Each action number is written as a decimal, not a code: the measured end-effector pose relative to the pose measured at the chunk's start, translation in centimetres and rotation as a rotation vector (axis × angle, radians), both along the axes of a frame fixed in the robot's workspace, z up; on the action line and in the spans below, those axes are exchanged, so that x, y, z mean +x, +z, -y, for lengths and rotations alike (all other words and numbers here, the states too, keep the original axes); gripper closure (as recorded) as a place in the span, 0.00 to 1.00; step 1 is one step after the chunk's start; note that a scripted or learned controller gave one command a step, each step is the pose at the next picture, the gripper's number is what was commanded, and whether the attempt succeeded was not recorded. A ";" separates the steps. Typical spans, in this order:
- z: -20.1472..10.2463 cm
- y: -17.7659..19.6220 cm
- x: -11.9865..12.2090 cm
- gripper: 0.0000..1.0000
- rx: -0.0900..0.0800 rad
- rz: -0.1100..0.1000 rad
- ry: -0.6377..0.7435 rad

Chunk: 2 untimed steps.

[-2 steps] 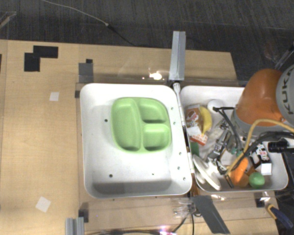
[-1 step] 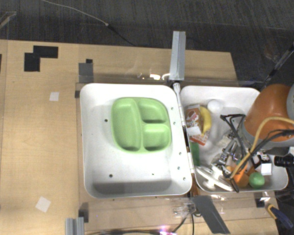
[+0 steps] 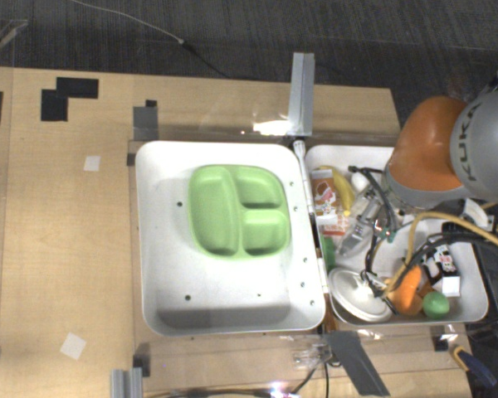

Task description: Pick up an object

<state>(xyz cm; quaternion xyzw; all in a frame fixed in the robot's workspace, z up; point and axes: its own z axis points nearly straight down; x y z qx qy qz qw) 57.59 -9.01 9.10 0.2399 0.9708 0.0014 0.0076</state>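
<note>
My arm (image 3: 481, 152): grey rounded casing, dark lettering partly visible on its side, letters cut off by the frame edge. Just below that lettering on the link sits a glossy orange band (image 3: 427, 143), dome-shaped, with a grey collar under it. From the collar, black cables loop out toward my gripper (image 3: 358, 222), which is silvery metal and narrow. A yellow cable (image 3: 456, 218) runs beside the gripper, away from the tip. Small white connector blocks with dark markings hang near those cables. Finger detail too cluttered to read.
</note>
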 end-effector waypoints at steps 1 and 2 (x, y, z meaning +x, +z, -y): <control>1.1 3.8 7.5 0.00 0.001 0.000 -0.089; 1.0 1.5 8.5 0.00 -0.009 0.002 -0.121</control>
